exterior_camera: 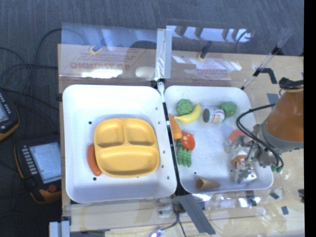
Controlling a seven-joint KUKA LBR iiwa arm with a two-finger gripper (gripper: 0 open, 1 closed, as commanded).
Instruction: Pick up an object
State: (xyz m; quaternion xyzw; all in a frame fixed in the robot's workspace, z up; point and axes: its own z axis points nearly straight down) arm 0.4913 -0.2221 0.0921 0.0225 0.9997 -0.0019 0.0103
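Note:
My gripper point(241, 160) is low in the right bin point(212, 90), near its front right corner. It stands open, one finger point(235, 143) toward the back and the other toward the front. A small orange piece point(239, 157) lies in the gap between them, not clamped. A red-orange piece point(237, 134) lies just behind the gripper. Further left in this bin are a banana point(190, 114), a broccoli point(183, 105), a small can point(214, 115), a green vegetable point(228, 108), a carrot point(175, 127), a red tomato point(187, 141), green grapes point(184, 156) and a brown cone point(206, 183).
The left bin point(79, 102) holds a yellow divided plate point(127, 146) with an orange sausage point(92, 160) beside its left edge. A ridge point(169, 147) separates the bins. The arm's orange band point(291, 117) hangs over the right bin's right wall.

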